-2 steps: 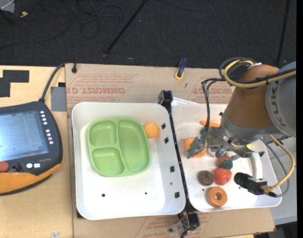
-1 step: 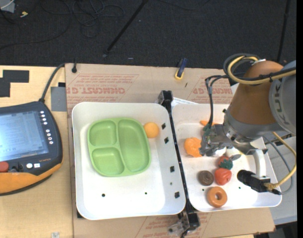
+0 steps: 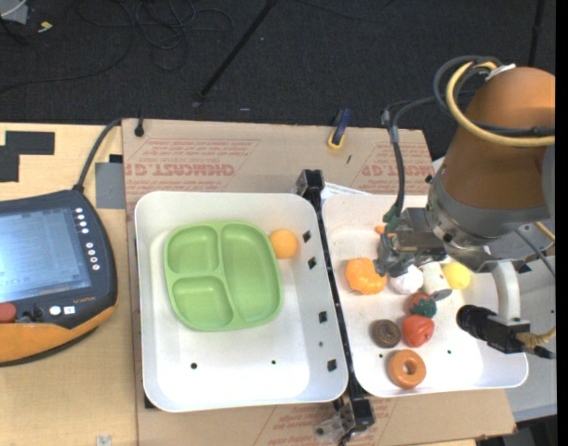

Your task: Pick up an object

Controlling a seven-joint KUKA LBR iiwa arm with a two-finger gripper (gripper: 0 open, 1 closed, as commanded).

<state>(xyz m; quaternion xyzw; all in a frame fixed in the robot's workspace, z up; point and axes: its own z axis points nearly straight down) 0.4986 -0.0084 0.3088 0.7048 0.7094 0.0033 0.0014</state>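
step in hand: closing in on one piece in the right bin, judged from the end effector sitting low among the toy food there.
end effector: dark, at the left side of the pile, just right of the orange fruit and touching or nearly touching the white piece; cannot tell how the grasping part stands, hidden in dark metal and shadow.
nearest candidates: orange fruit and white piece, both hard beside the tip; cannot tell which one is meant.
other pieces: yellow piece right of the white one; red strawberry nearer, with a dark green bit at its top; brown ring left of it; orange doughnut nearest of all.
left bin: green divided plate and small orange ball at its far right corner, well apart from the arm.
doing it well: centre over a single piece before shutting; crowded cluster, so likely to nudge a neighbour or pinch two.
risk: round fruit apt to roll out sideways if caught off-centre.
check: lift straight up, then confirm something sits in the grasp.
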